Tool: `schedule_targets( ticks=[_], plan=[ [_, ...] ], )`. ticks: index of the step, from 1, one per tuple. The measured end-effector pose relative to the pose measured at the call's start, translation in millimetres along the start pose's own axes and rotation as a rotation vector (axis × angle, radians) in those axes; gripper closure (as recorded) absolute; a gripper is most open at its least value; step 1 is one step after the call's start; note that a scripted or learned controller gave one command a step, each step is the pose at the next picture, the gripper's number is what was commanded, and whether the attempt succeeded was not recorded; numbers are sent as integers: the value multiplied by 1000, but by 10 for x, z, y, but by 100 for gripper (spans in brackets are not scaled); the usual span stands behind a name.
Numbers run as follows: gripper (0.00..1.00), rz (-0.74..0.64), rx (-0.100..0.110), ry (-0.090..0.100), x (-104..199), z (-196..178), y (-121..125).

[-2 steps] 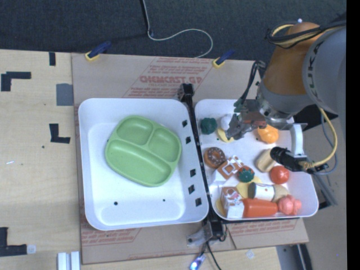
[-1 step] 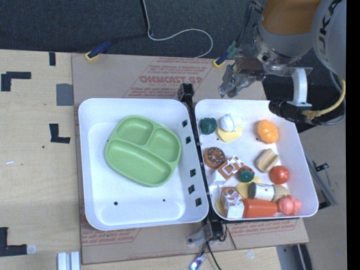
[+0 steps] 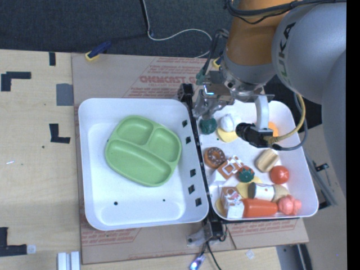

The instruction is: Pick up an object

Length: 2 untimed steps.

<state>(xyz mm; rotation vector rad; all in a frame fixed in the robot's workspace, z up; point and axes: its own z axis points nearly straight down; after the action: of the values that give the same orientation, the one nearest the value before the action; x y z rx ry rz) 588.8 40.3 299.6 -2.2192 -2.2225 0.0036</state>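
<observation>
camera view: orange carrot (image 3: 260, 208) lies lengthwise, pointing left.

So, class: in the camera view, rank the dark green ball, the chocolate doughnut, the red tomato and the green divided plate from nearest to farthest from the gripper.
1. Dark green ball, just below the gripper.
2. Chocolate doughnut, lower in the right bin.
3. Green divided plate and red tomato: too close to call, on opposite sides.

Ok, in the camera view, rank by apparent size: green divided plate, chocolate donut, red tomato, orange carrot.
Largest to smallest:
1. green divided plate
2. orange carrot
3. chocolate donut and red tomato look about alike, so I won't rank them.
</observation>
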Motion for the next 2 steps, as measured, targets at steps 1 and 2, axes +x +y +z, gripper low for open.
schedule_targets(
  ticks=[1, 2],
  plan=[
    [100, -3, 1, 0, 4, -106, 0],
    [100, -4, 3, -1, 5, -198, 0]
  ],
)
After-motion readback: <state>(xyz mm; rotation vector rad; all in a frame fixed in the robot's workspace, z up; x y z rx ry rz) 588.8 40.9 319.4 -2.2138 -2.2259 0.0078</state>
